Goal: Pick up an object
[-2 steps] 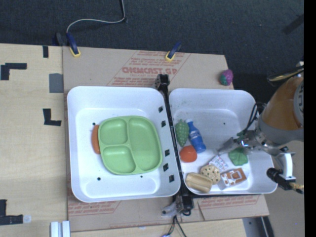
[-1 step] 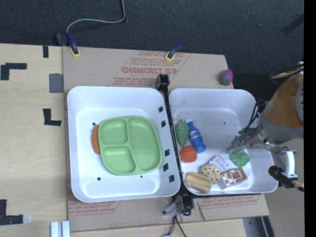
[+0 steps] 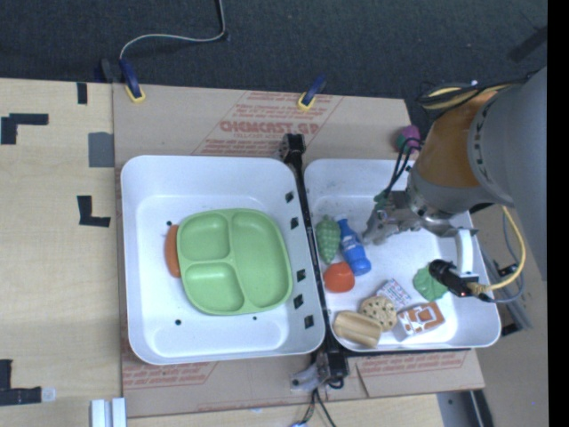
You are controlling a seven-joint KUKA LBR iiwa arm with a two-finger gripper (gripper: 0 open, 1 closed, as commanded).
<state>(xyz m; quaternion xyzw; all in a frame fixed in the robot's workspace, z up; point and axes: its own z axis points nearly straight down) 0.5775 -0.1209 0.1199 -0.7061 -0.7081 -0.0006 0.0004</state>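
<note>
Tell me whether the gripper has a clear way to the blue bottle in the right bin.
Probably yes. The gripper hovers just right of the blue bottle, with bare bin floor between them; the green object crowds only its far side.

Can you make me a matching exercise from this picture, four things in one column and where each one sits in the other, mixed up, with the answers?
Things:
1. green tray
2. blue bottle
3. cookie
4. orange band

Places:
A. right bin, near its front edge, beside the bread roll
B. on the arm, above the wrist
C. left bin, in the middle
D. right bin, next to the green packet, just left of the gripper

Pairs: 1-C, 2-D, 3-A, 4-B
</note>
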